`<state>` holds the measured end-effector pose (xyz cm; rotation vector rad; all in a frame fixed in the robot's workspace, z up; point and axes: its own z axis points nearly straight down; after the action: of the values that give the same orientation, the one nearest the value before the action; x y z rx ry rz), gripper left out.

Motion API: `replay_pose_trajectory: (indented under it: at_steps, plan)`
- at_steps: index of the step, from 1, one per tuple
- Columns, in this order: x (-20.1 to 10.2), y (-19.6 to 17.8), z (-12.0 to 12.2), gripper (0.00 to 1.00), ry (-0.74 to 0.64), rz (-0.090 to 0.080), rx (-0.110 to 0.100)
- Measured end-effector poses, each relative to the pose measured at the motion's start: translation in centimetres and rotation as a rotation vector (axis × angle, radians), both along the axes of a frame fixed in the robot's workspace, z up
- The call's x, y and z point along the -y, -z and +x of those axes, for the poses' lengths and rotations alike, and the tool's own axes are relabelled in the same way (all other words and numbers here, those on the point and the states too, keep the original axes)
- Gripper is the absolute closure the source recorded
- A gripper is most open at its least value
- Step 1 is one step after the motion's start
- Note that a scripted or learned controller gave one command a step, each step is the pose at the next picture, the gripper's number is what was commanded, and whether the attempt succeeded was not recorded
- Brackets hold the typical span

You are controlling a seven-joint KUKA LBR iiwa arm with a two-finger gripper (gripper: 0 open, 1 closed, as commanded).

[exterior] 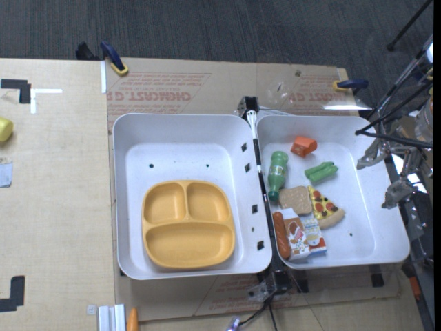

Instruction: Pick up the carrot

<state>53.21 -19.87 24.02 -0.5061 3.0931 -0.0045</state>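
You see the yellow plate (187, 224) in the bin left of the green bottle (276, 174), your carrot (303, 145) near the bottle's upper right, the gripper (375, 181) farther right of it, fingers spread, gripping nothing.

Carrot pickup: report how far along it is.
Nothing looks done yet. The carrot, the small orange piece, lies on the floor of the right bin near its far wall, apart from the green bottle and green pepper. The gripper sits off at the bin's right edge, well away from the carrot. Left: reach over, descend, grasp and lift.
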Motion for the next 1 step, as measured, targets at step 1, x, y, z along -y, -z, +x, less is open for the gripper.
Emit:
replay_pose_trajectory:
  at_steps: [1]
  plan:
    - [-9.21, 1.81, 1.73, 0.0, 0.103, 0.003, -0.003]
